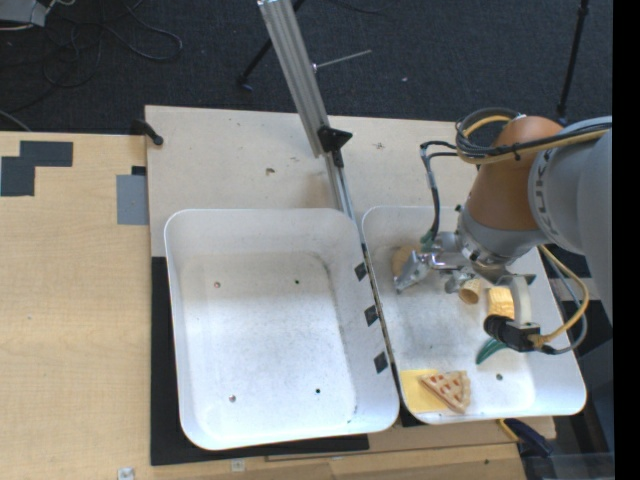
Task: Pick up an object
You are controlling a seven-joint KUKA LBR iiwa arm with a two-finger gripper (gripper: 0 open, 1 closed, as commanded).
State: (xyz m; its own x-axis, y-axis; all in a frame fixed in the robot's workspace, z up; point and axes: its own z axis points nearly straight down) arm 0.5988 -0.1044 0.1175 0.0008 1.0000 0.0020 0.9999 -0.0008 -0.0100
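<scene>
My gripper [410, 274] hangs low in the back left part of the right bin [560, 393], its silver fingers pointing left. A small tan wooden piece [402, 259] lies right beside the fingertips, touching or nearly so; nothing shows between the fingers. To the right of the gripper lie a tan round piece [467, 291] and a yellow block [501, 301], partly under the wrist. A green piece [490, 351] lies further forward. At the bin's front sits a toy pizza slice [448, 387] on a yellow flat piece [418, 395].
The left bin [200, 230] sits beside the right one, with black clips [371, 314] along the shared wall. A slanted aluminium bar [300, 78] rises behind the bins. The grey arm with its orange band [510, 183] covers the right bin's back right corner.
</scene>
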